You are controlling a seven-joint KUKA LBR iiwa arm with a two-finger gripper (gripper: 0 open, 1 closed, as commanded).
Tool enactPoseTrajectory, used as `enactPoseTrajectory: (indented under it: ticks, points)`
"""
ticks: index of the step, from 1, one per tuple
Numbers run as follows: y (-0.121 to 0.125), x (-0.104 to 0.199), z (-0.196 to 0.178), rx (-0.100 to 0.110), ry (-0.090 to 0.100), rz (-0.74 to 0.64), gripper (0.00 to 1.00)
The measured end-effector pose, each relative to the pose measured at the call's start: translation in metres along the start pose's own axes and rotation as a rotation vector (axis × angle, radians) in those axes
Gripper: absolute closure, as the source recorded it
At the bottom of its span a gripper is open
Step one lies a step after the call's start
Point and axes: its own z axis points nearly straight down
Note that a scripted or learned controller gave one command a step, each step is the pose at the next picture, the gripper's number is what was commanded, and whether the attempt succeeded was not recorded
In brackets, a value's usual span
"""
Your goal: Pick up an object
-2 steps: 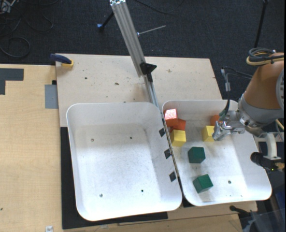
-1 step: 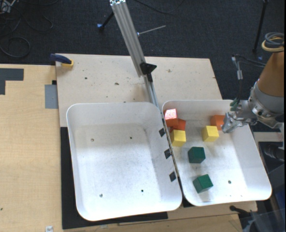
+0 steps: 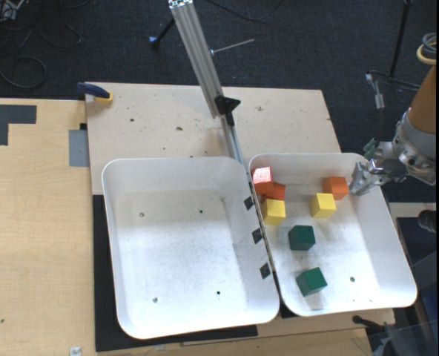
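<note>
The right bin (image 3: 402, 252) holds several small blocks. An orange block (image 3: 336, 187) and a yellow block (image 3: 324, 205) lie near its upper right. Against the left wall sit a bright red block (image 3: 262, 175), an orange block (image 3: 272, 192) and a yellow block (image 3: 274, 211). Two green blocks (image 3: 302, 237) (image 3: 311, 280) lie lower in the middle. My gripper (image 3: 359, 180) hangs over the bin's right rim, just right of the orange block and apart from it. Nothing is seen held in it.
The left bin (image 3: 110, 199) stands beside the right one, with black clips (image 3: 256, 234) along the shared wall. A slanted aluminium bar (image 3: 202, 59) rises from behind the bins. A blue and yellow clamp (image 3: 95, 91) lies at the bench's far left corner.
</note>
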Motion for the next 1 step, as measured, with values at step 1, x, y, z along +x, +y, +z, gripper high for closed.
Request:
enactPoseTrajectory:
  ticks: [1]
  points:
    - [0.009, 0.055, 0.0167, 0.006, 0.003, -0.003, 1.0]
